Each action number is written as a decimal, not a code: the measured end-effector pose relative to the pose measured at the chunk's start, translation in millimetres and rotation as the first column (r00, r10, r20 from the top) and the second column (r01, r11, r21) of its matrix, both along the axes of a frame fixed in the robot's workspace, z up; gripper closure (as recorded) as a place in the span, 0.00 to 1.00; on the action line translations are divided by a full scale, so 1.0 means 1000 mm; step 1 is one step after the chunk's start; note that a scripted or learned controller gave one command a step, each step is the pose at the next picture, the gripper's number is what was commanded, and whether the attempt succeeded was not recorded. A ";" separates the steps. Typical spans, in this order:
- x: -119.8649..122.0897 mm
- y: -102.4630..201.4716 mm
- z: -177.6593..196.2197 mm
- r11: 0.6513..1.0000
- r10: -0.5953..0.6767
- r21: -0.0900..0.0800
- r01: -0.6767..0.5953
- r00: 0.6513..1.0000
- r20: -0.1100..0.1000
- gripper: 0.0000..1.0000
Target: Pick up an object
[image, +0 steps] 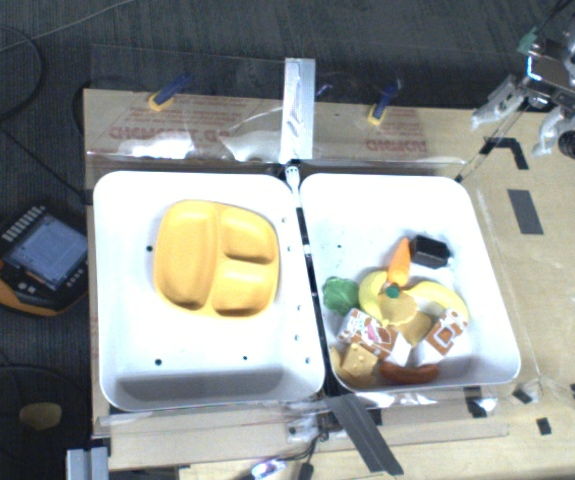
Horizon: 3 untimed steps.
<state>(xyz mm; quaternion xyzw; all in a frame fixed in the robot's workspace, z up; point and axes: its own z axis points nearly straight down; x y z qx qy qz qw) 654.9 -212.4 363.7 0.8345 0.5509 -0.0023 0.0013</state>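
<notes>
Toy pile in the right bin's near corner, gripper parked far off at the bench's far right.

Nearest the camera, the right bin (pixel 487 268) holds a heap of small objects crowded toward its near edge; the left bin (pixel 127 368) carries one big yellow divided tray (pixel 215 258) at its middle. In the heap: a yellow banana (pixel 437 296) lying roughly along the near edge, an orange carrot (pixel 399 258) pointing toward the far edge, a green ball (pixel 340 293) by the divider, a black block (pixel 430 250) farthest back. The gripper (pixel 552 73) hangs beyond the bin's far right corner, holding nothing I can see; its opening I cannot tell. The pile lies toward the near left of it, well apart.
</notes>
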 end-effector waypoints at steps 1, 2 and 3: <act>0.013 0.038 -0.130 0.999 -0.054 0.001 0.054 0.999 -0.002 0.00; 0.013 0.038 -0.130 0.999 -0.054 0.001 0.054 0.999 -0.001 0.00; -0.059 0.015 -0.239 0.998 -0.056 0.005 0.056 0.998 -0.002 0.00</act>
